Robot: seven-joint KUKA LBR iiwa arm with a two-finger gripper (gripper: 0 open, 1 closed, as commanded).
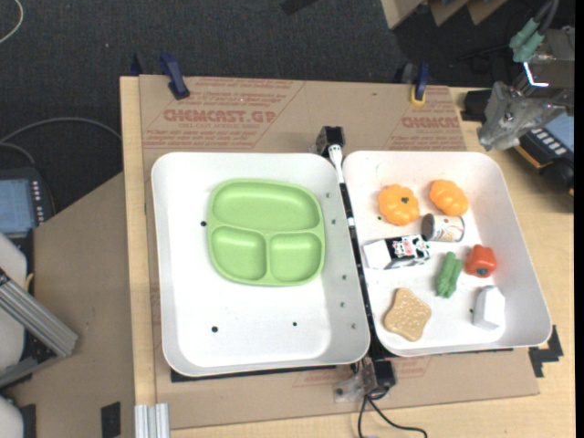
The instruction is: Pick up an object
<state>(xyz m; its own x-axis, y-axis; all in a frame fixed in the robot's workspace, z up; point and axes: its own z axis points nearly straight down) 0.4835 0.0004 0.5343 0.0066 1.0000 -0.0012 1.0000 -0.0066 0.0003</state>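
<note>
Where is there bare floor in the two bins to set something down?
Left bin: a wide bare band below and left of the green divided plate. Right bin: crowded mid-floor around the two orange pumpkins, milk carton, green vegetable and toast; bare strip along its top wall.

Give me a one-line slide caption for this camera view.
Green tray in left bin; toy foods in right bin; gripper off right.
</note>
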